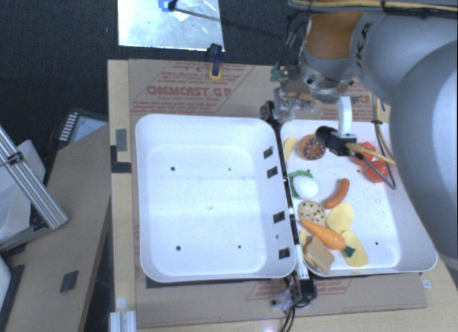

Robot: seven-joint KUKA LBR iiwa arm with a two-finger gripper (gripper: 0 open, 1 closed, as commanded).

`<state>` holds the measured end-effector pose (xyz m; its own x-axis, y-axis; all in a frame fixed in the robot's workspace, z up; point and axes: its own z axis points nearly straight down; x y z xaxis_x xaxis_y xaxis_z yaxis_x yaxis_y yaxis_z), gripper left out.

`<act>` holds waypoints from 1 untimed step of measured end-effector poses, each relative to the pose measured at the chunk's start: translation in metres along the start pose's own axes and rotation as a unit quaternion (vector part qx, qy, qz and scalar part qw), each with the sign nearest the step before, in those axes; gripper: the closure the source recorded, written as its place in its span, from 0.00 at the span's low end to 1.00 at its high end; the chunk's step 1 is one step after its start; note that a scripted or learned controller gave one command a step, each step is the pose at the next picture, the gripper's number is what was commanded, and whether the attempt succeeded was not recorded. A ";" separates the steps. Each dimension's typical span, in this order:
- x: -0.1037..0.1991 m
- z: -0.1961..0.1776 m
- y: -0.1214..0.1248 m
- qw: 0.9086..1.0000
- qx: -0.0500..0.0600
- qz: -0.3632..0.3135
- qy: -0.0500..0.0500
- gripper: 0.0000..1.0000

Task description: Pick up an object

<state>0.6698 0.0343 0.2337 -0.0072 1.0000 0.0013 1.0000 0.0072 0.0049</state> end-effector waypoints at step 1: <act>-0.002 -0.010 0.000 1.000 -0.001 -0.001 0.000 1.00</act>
